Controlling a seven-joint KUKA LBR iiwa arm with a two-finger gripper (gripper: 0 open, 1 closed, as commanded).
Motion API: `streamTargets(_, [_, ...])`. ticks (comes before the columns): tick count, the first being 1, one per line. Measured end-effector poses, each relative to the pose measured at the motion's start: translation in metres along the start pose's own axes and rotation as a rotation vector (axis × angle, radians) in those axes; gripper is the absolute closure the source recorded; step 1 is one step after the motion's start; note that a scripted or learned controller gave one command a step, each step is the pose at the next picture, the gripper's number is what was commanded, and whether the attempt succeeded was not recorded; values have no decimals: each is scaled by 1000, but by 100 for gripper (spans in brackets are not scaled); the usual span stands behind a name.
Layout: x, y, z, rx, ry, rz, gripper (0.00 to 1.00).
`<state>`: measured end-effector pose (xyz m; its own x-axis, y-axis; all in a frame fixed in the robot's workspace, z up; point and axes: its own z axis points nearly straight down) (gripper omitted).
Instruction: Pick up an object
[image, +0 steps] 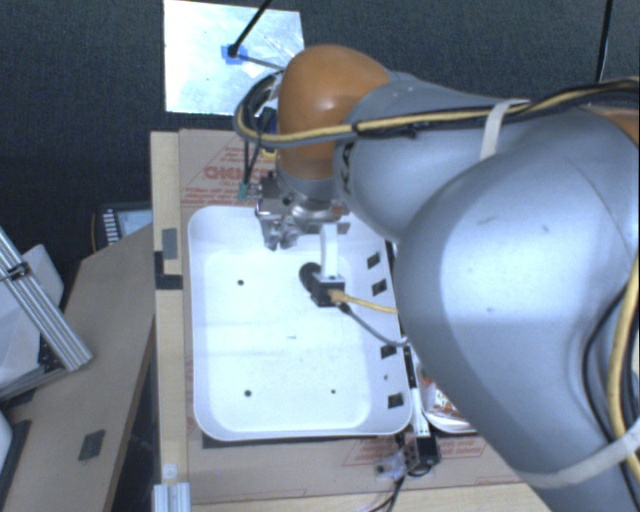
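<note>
The arm (480, 230) reaches in over the bins, its orange band (325, 95) sitting right above the wrist, and the gripper (283, 232) hangs over the far end of the left bin (225, 400). Nothing visible sits between the tips, so no grasp to report. Are the fingers apart or together? I cannot tell; they are small, dark against metal, and seen from an awkward slant.

Just beside the fingers, a little nearer the camera and toward the arm's side, lies a small dark object (318, 284) with a yellowish cable (370, 306) trailing off it; whether that is a loose item or part of the rig, I cannot say. Beyond the bin's near-side wall from the fingers, tucked under the arm, a printed object (445, 405) peeks out in the right bin.

By my read, the pick has not happened yet: the approach looks done, while the descent, the closing and the lift all remain. The worktop (120, 300) spreads well off to the fingers' outer side.
</note>
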<state>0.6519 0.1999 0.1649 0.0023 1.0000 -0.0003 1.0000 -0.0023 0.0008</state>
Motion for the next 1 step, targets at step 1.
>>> streamTargets(1, [17,12,-4,-3,2,-7,100])
